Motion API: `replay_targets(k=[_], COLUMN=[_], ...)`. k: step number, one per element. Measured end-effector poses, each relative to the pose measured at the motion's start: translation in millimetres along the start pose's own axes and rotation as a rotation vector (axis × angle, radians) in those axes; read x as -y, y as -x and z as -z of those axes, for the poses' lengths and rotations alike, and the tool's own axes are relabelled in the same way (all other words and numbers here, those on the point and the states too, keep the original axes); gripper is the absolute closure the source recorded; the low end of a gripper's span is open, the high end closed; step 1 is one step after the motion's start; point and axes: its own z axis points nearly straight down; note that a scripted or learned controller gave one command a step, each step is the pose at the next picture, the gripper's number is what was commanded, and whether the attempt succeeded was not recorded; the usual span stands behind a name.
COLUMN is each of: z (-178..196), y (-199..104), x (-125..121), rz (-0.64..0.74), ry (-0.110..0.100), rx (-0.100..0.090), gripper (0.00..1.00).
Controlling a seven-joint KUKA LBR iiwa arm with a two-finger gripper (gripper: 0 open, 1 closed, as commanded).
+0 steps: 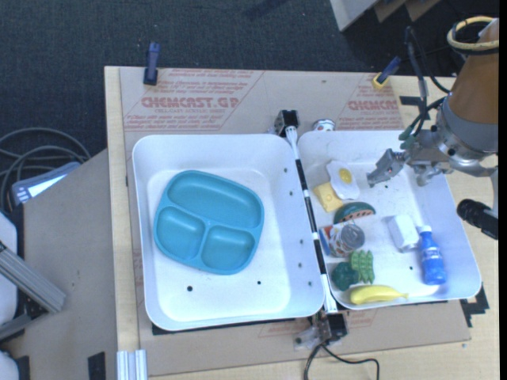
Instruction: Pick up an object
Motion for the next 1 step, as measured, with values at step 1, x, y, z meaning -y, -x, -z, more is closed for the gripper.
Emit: replay_targets(k=[1], z=[-96.3], y=[-19.4], x=[6.6], rz=[-0.001], ry=[-0.002], rx=[-0.001], gripper=[0.00])
